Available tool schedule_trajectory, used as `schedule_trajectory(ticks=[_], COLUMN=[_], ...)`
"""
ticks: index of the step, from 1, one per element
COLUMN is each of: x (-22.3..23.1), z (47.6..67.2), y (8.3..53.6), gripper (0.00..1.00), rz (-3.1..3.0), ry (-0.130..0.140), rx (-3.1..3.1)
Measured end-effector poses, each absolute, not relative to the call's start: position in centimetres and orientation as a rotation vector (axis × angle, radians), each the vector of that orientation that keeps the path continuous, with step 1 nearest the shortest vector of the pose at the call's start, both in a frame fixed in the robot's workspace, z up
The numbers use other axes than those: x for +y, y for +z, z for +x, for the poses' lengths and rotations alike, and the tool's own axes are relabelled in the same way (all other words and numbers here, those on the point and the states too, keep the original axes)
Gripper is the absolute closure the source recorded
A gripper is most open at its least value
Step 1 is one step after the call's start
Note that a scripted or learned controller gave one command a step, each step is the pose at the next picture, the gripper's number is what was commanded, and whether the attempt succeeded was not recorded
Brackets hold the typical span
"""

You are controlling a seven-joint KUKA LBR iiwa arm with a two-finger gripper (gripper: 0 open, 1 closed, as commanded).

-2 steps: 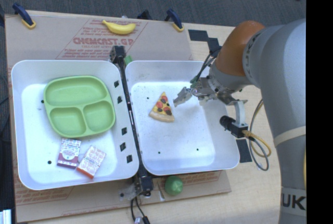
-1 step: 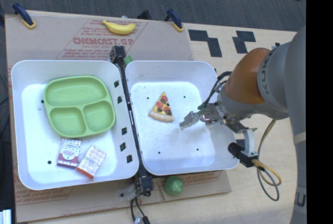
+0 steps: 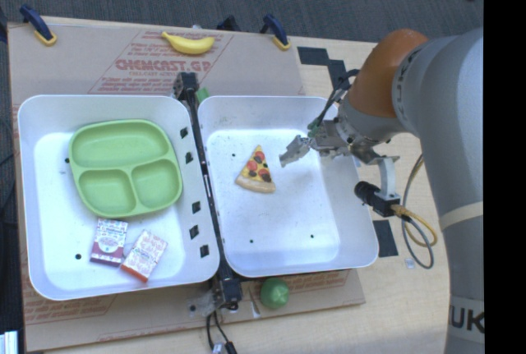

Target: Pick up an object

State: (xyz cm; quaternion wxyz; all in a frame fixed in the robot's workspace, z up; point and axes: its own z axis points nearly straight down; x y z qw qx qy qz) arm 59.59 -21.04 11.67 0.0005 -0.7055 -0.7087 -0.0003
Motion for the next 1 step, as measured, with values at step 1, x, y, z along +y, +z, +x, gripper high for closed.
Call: schedule_trajectory(ticks=[1], x=[-21.06], z=[61.45], y=[9.87], gripper=[0.0], rz=[-2.214], ry=[0.0], rx=[-2.227])
